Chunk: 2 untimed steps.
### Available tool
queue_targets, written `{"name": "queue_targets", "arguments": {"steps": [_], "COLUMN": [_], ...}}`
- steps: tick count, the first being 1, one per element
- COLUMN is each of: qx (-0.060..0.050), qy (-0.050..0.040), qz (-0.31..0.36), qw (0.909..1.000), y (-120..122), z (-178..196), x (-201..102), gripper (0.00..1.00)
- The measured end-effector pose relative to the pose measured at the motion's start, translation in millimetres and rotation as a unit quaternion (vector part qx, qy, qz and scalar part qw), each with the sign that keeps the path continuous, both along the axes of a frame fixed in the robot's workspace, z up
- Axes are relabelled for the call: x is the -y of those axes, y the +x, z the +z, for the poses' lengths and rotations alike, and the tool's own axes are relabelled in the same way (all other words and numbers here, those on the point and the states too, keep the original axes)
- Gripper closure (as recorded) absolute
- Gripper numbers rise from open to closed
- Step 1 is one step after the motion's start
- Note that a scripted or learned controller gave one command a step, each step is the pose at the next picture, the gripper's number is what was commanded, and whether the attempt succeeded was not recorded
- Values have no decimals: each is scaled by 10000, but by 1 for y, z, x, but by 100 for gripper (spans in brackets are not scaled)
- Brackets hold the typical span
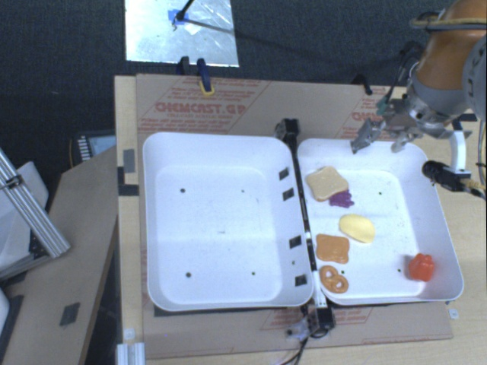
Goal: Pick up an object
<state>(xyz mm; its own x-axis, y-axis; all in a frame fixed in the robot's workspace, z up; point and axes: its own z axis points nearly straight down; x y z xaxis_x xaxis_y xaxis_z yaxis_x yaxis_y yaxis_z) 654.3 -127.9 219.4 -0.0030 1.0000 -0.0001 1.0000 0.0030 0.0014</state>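
On the cardboard-covered bench [228,101], the gripper [378,138] hangs wide open over the right bin [437,219]'s far edge, clear of the toast [326,182].

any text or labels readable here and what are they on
"CHEMCAST GP", red print on the brown cardboard sheet behind the left white bin.
More red print on that cardboard at top right and along its front edge: too blurred to read.

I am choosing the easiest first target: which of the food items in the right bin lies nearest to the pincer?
The bread slice, tan, at the bin's far end below the pincer; the others lie farther toward the near rim.
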Motion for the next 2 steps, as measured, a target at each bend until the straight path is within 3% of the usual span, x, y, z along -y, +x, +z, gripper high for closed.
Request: {"name": "queue_targets", "arguments": {"steps": [1, 2], "qx": [20, 68], "qy": [-2, 3], "qz": [15, 39], "qw": [10000, 10000], "y": [1, -20], "z": [12, 157], "x": [0, -63], "gripper": [100, 100]}}
